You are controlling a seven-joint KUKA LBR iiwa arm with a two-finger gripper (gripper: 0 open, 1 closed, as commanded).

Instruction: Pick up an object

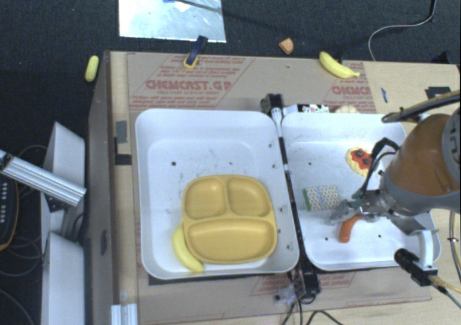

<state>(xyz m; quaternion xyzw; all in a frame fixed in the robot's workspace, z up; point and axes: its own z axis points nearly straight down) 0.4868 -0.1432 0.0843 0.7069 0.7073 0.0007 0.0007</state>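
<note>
My gripper [351,212] is low in the right bin [317,165], under the grey wrist with its orange band. Right below its tips lies a small orange sausage-shaped toy [346,230], touching or nearly touching them. To the gripper's left sits a green and white sponge-like block [320,197]. A yellow and red toy [358,159] rests toward the bin's back right. In the left bin [162,143] there is a yellow divided plate [229,217] with a yellow banana [186,251] tucked at its front left edge.
Behind the bins, on the cardboard bench, lie a yellow banana [337,65], a small orange piece [287,45] and a blue and yellow clip [194,52]. Another yellow toy [91,68] sits off the bench's left corner. The black divider [287,172] separates the bins.
</note>
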